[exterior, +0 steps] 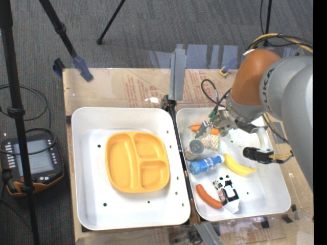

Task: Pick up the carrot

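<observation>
Camera view, hand point(208, 130) low over carrot point(204, 129), right bin point(276, 188)

A single fixed camera looks down at a slant from above the wooden bench point(127, 88), far enough back to take in both shallow white bins point(84, 137) side by side, plus dark carpet and black tripod legs point(56, 24) beyond. The grey arm with its orange band point(258, 75) enters from the right edge.
</observation>
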